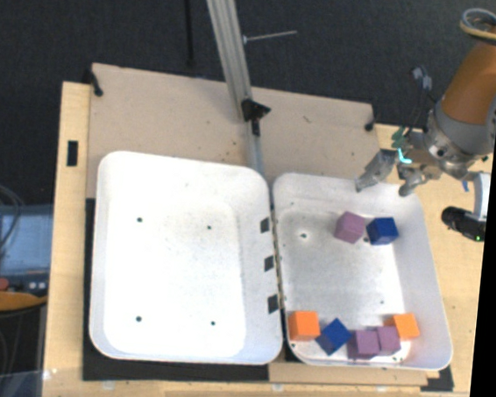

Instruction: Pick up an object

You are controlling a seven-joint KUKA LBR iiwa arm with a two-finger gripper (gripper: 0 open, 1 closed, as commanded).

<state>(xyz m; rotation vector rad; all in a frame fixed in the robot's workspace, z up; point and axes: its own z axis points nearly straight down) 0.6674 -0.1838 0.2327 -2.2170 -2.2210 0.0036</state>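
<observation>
**Mia:** What is on the counter [194, 126]?

**Ben:** Two white bins, side by side. The left bin [176, 256] is on the left half. The right bin [354, 275] holds all the blocks.

**Mia:** How many blocks?

**Ben:** Seven. Three purple, two blue and two orange. Going left to right along the near edge, I see an orange block [304, 324], then a blue block [334, 335], then two purple blocks touching each other [364, 344] [387, 340], then another orange block [406, 325] in the corner.

**Mia:** That makes five.

**Ben:** The other two sit near the far end of the bin. A purple block [349, 227] and a blue block [382, 230] touch side by side.

**Mia:** Where is the gripper [389, 178]?

**Ben:** Over the far right corner of the right bin. The arm [470, 93] comes in from the right, grey with an orange part.

**Mia:** Where are the blocks next to it?

**Ben:** The purple and blue pair are the closest. They lie just in front of the fingers [372, 174], nearer to us. The other five are well apart from it, at the near edge.

**Mia:** Is it holding a block?

**Ben:** No. The fingers are spread apart with a gap between them. Nothing is in the gap, and they touch no block.
</observation>
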